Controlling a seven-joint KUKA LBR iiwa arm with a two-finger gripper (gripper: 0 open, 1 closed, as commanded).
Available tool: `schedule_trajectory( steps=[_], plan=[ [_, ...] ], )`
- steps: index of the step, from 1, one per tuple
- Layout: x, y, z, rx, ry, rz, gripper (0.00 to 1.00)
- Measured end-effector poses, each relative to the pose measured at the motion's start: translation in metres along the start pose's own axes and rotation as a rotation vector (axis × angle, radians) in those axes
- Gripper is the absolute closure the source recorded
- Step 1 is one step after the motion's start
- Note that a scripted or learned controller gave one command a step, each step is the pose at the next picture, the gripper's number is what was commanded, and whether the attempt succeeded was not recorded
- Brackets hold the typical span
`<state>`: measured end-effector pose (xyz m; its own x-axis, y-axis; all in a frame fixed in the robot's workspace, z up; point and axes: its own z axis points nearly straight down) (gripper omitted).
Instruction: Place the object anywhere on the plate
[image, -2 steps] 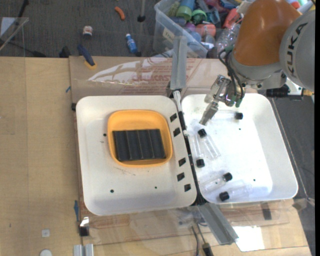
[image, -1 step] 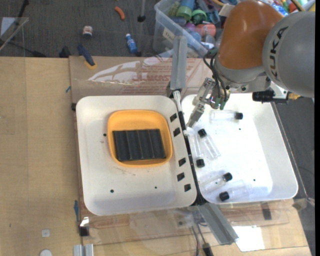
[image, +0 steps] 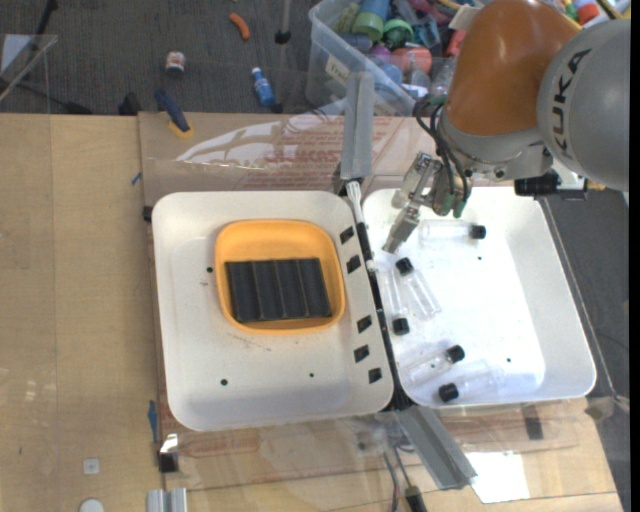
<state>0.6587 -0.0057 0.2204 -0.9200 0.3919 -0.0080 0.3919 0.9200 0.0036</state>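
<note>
Gripper (image: 398, 232) low over right bin (image: 520, 300), among clear vials (image: 420, 296) for picking. Fingers' state: can't tell. Orange plate (image: 232, 250) waiting in left bin (image: 190, 360).

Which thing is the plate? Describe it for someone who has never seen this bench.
Find the two white bins side by side and take the left bin. The plate is the orange, rounded-square dish in its middle, with a dark ribbed block lying in it. Nothing else in the bins is orange; the right bin holds clear vials with black caps.
</note>
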Motion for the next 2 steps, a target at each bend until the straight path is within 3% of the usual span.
schedule_trajectory(
  steps=[1, 2],
  plan=[
    [0.005, 0.002, -0.017, -0.001, -0.002, -0.245, 0.00],
    [-0.007, -0.014, -0.009, -0.001, -0.002, -0.266, 0.00]
  ],
)
